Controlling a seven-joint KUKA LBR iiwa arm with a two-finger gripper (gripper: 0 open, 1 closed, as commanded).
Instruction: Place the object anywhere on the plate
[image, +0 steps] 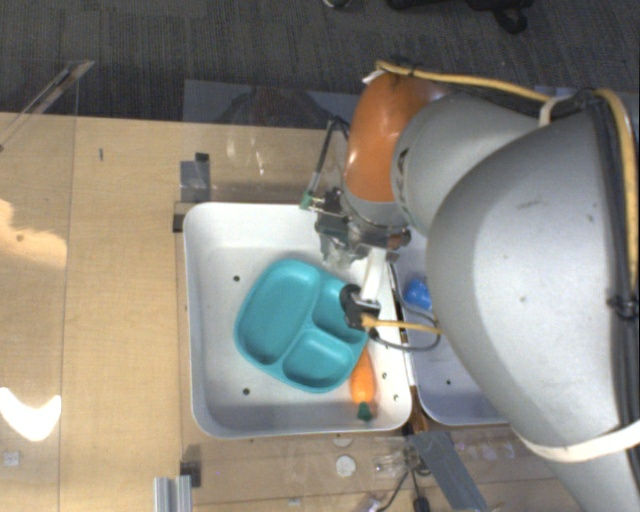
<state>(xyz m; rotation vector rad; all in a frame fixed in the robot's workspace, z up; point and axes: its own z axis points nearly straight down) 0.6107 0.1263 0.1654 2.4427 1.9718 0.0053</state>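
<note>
Grey arm (520, 260) over a white bin (212, 300); gripper (339, 254), state impossible to tell, hangs at the rim of a teal divided plate (285, 325); orange carrot (362, 383) lies just beside it

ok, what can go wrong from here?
1. The carrot lies in the narrow gap between the plate rim and the left bin wall, so a grasp there may hit either or nudge the plate.
2. The arm hides most of the blue object in the right bin, so its pose is hard to judge.
</note>
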